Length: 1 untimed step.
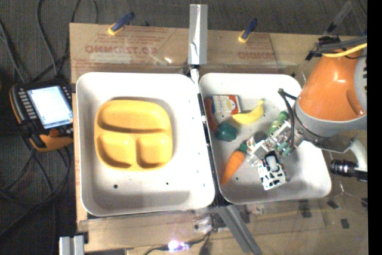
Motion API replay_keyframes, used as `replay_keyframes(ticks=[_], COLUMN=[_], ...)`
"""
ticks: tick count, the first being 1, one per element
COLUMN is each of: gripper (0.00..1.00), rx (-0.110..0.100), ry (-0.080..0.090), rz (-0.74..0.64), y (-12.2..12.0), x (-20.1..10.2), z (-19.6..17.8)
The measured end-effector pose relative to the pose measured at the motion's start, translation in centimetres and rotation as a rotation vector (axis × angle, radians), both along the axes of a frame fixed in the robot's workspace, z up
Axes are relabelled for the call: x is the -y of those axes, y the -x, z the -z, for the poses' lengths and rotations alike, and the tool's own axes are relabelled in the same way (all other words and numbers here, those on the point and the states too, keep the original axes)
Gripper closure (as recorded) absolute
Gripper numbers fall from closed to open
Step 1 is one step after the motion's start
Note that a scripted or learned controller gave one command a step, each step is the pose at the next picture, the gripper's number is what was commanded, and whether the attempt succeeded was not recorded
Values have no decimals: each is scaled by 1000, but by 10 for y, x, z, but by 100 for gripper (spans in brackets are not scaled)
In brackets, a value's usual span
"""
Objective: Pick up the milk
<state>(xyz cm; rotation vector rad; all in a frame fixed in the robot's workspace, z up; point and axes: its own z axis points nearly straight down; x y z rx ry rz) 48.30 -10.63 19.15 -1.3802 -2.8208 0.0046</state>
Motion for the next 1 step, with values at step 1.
replay_keyframes(ticks=[1], gripper=[100], rx=[0], ry=[-2], rz=[-44], y=[-1], x=[-51], z=[-1])
